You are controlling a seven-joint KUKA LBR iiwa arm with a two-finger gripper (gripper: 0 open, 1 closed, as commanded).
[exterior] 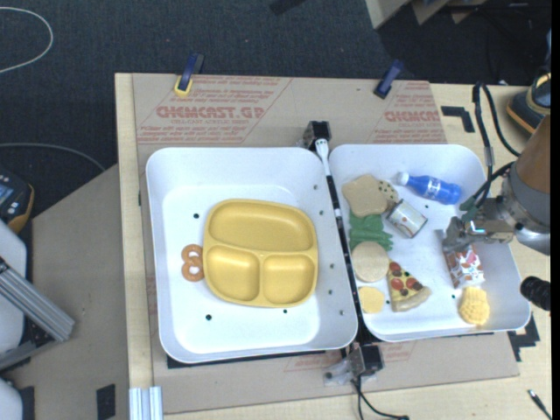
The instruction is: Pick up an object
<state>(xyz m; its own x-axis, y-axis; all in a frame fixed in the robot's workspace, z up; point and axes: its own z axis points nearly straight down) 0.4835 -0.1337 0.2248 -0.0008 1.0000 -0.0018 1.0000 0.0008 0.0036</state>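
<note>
Counter [262, 103]: brown board surface carrying two shallow white bins side by side, with blue clamps at its far edge.

Left white bin [175, 322]: holds a yellow plastic divided plate with three compartments [261, 252], set near the middle. A small orange pretzel-shaped toy [192, 262] lies just beside the plate's left edge.

Right white bin [437, 322]: holds the loose items.
- Blue plastic bottle with white cap [430, 187], lying on its side near the far wall.
- Tan cookie-like piece with dark spots [368, 195], far left part of the bin.
- Small silver can [407, 219], lying tilted, just beside the tan piece.
- Green leafy toy [369, 232], against the left wall.
- Pale round flat disc [370, 262], just below the green toy.
- Smaller yellow round piece [372, 299], near the front left corner.
- Toy pizza slice with red toppings [407, 288], right of the discs.
- Red and white wrapped packet [466, 267], right part of the bin.
- Yellow bumpy corn-like toy [473, 305], near the front right corner.

Claw [461, 233]: on the grey arm entering from the right, low over the right bin, directly above the top end of the red and white packet. Whether it is spread or closed cannot be told; no item is seen gripped.
</note>
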